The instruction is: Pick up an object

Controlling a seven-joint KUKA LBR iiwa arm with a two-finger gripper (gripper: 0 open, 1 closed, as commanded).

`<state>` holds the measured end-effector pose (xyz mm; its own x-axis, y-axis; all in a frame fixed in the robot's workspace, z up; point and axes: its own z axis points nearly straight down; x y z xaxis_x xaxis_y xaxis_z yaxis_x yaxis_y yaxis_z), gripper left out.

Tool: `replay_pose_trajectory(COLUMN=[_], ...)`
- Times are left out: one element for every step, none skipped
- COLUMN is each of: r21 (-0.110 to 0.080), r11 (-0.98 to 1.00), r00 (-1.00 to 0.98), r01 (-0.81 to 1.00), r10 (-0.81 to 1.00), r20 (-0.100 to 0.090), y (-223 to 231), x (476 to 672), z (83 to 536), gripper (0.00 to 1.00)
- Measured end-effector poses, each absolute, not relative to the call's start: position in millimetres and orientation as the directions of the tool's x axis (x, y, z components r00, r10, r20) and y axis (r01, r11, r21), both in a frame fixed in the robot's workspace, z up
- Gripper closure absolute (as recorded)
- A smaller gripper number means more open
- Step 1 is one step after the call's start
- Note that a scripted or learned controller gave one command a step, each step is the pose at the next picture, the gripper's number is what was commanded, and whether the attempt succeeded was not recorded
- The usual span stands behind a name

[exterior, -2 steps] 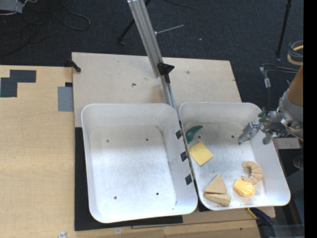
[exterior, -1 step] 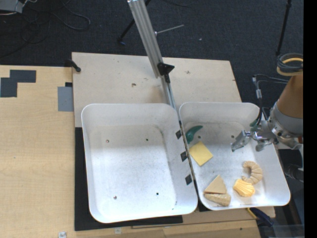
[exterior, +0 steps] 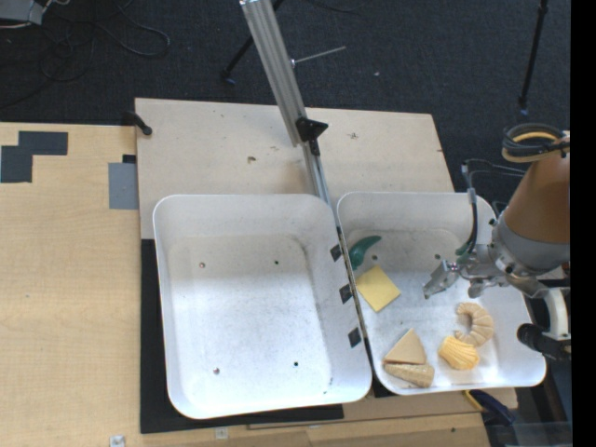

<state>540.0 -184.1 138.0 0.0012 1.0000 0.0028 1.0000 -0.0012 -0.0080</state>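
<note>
The curled beige pastry-shaped toy (exterior: pixel 476 323) lies in the right white bin (exterior: pixel 410 214), near the bin's right wall. The gripper (exterior: pixel 451 278) hovers beside it, slightly parted, holding nothing. Risk: descending off-centre nudges the toy against the yellow shell-shaped toy (exterior: pixel 458 352).

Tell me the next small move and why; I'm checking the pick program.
Probably lower the gripper and shift it toward the curved tan pastry-shaped toy, the closest object in the right white bin. The gripper sits over bare bin floor with nothing visible between its fingers.
</note>
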Motion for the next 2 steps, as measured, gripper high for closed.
replay_pose_trajectory(r21=[-0.005, 0.001], r11=[-0.008, -0.008], r00=[0.008, 0.008], r01=[1.000, 1.000], r10=[1.000, 1.000], r20=[0.002, 0.000], y=[-186, -190], x=[540.3, 532.2], z=[151, 198], gripper=[1.00, 1.00])
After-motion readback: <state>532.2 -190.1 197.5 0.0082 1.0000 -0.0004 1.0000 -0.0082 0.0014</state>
